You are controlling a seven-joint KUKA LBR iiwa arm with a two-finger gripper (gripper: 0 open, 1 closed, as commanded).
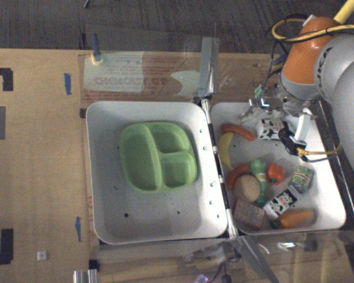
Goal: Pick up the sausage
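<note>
Two white bins sit side by side on the bench: the left bin point(106, 217) holds a green divided tray point(158, 156), and the right bin point(327, 217) holds a heap of toy food. The sausage point(238, 132) lies near that bin's upper left corner, just above a banana point(225, 149) and apart from the potato point(246, 188) and carrot point(295, 218) lower down. Further right, the gripper point(277, 119) hangs over the bin's top edge near a black-and-white carton point(270, 130); whether it is spread or closed I cannot tell. A good grasp probably means shifting left, aligning across the sausage's narrow width, and descending clear of the banana.
</note>
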